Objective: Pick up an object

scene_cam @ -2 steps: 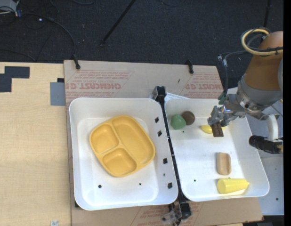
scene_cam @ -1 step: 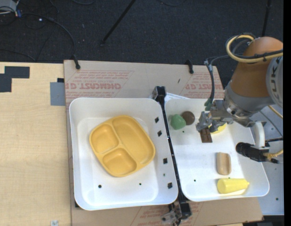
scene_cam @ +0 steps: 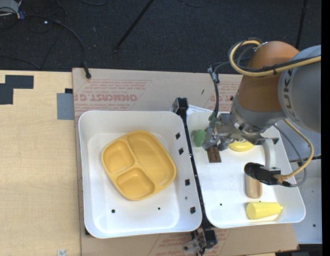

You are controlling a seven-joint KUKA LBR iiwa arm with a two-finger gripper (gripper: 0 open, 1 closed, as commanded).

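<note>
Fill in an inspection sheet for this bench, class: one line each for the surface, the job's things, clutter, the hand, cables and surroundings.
Surface: two white bins, left bin and right bin, on cardboard.
Job's things: green item, brown block, tan cylinder, yellow wedge, yellow piece, all in the right bin.
Clutter: yellow divided tray in the left bin.
Hand: hand low over the green item and brown block; grip unclear.
Cables: yellow hose looped on the arm.
Surroundings: dark floor with cables.

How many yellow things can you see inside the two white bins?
3. A yellow divided tray lies in the left bin. In the right bin, a yellow wedge lies near the front, and a small yellow piece sits beside the arm. The arm may hide others.
</note>
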